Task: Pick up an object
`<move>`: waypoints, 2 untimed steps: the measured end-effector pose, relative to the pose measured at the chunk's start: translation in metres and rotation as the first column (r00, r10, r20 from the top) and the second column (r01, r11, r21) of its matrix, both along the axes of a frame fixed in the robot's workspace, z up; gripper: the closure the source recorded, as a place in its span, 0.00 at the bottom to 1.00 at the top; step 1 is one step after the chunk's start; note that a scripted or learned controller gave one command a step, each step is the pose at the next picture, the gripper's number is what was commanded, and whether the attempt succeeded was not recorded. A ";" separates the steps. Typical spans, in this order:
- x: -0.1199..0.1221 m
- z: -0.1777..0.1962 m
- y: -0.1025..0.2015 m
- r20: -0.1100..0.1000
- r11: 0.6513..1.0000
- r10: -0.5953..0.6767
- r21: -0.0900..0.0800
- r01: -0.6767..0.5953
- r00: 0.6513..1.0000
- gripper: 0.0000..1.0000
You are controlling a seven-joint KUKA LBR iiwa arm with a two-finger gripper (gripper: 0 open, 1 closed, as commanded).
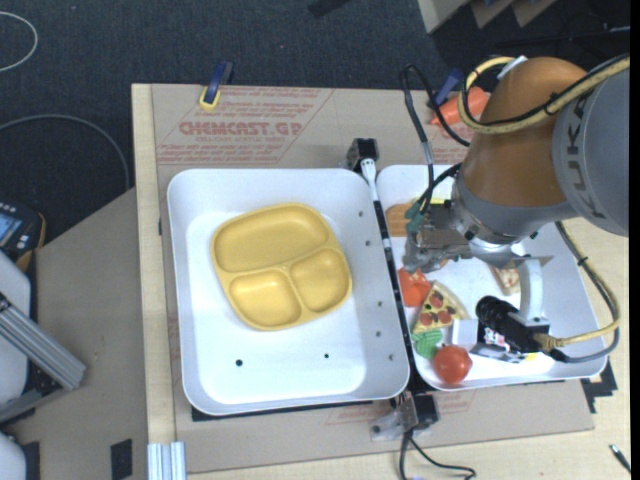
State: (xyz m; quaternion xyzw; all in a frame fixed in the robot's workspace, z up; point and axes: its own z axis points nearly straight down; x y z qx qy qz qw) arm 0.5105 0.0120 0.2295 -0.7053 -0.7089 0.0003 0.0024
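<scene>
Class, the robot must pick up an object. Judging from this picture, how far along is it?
Done: the hand hangs low over the right bin, near the orange toy. In hand: nothing visibly lifted; the pizza slice and tomato lie on the bin floor. Left: gripping one and raising it.

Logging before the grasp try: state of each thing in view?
yellow divided plate: right way up, flat in the left bin
pizza slice: flat, topping up, in the right bin
red tomato: loose by the right bin's near edge
orange-red piece: just below the gripper, contact unclear
green piece: lying between pizza slice and red tomato
gripper: low over the right bin, open or shut unclear
</scene>
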 end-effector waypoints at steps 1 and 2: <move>-0.017 -0.007 0.039 -0.001 1.000 -0.002 -0.002 0.002 1.000 1.00; -0.029 0.002 0.056 0.000 1.000 -0.002 -0.001 0.002 1.000 1.00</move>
